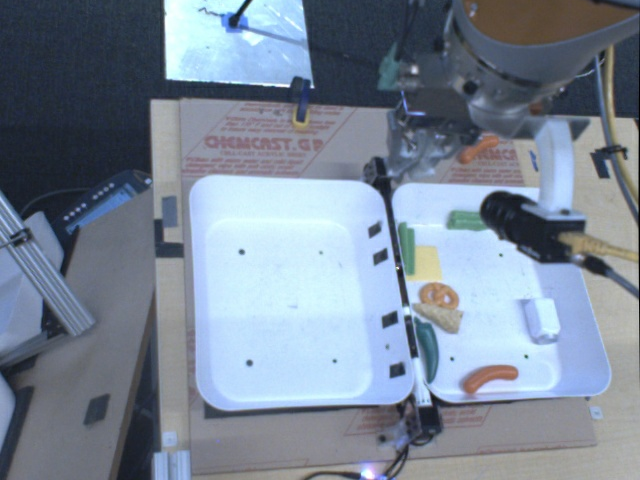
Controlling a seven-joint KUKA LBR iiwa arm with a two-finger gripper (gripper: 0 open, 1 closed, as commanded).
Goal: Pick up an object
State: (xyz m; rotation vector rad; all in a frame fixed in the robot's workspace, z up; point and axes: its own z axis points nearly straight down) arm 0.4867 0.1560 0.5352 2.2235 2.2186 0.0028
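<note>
The camera view looks down at a slant on the bench (pixel 250 128), where two shallow white bins sit side by side on a printed cardboard sheet. The left bin (pixel 215 268) shows bare white floor with a few small dark dots. The right bin (pixel 580 358) holds the loose items.

The arm (pixel 530 18) comes in from the upper right, its grey body with the orange band hanging over the far edge of the right bin. Below it, the tool (pixel 420 153) sits just past the bin's far rim, near the hinge between the bins. An orange sausage-shaped piece (pixel 478 150) shows right beside the tool's metal parts, but whether it lies between the fingers cannot be told, nor how far the tool is open.

Inside the right bin, a green block (pixel 465 220) lies near the far wall, and a green stick (pixel 407 246) runs along the left wall beside a yellow square (pixel 427 263). Nearer the middle are a pretzel (pixel 438 294) and a tan wedge (pixel 442 317) touching it. A dark green pepper (pixel 427 346) lies by the left wall, an orange sausage (pixel 490 377) near the front rim, and a white block (pixel 541 320) toward the right.
</note>
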